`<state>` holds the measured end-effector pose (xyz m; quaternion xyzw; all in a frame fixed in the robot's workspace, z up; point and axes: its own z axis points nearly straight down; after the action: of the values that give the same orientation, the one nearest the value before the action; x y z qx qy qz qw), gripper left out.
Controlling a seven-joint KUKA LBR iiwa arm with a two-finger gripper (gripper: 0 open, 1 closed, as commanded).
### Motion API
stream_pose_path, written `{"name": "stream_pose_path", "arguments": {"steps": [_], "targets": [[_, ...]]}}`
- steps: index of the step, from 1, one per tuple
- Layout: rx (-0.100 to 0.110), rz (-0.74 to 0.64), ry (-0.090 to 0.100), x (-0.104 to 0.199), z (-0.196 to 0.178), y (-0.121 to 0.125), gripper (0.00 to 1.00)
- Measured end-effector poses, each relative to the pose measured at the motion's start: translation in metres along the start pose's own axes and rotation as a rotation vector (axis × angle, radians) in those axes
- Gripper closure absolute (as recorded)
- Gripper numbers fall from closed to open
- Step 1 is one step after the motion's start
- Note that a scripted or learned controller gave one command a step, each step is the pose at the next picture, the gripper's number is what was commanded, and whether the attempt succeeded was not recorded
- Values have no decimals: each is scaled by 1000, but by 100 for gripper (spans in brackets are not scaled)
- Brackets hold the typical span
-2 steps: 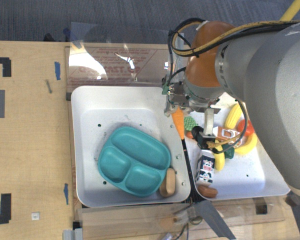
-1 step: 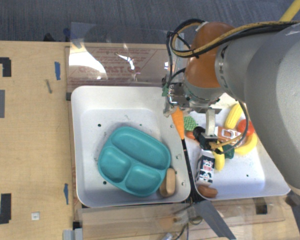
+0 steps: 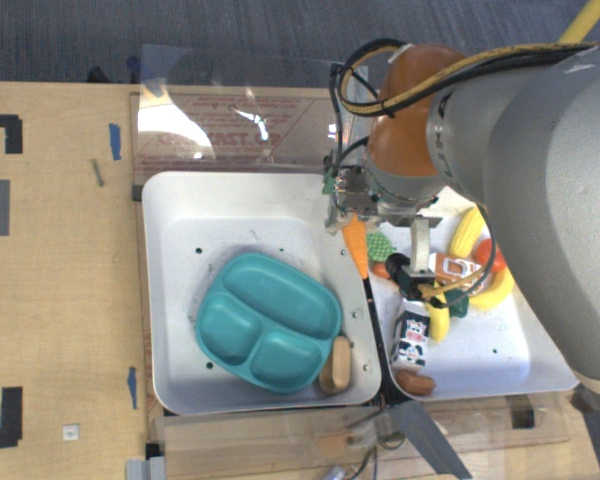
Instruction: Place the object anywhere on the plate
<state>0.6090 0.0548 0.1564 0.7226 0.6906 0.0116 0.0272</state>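
Sitting in left bin (image 3: 170, 268): teal plate (image 3: 268, 320), bread roll (image 3: 336, 365).

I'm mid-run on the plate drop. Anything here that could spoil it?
1. The carrot hangs below the claw over the divide between the bins, short of the teal plate; a release here would likely miss.
2. The bread roll leans on the plate's near edge and might be nudged.

End effector (image 3: 348, 216) low, arm (image 3: 520, 148) overhead

Carrot (image 3: 355, 246) hangs below end effector (image 3: 348, 220), apparently gripped, beside teal plate (image 3: 268, 318).
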Motion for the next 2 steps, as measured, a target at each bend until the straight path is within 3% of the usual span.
{"name": "stream_pose_path", "arguments": {"steps": [2], "targets": [[-2, -48, -2, 0, 1, -1, 100]]}}
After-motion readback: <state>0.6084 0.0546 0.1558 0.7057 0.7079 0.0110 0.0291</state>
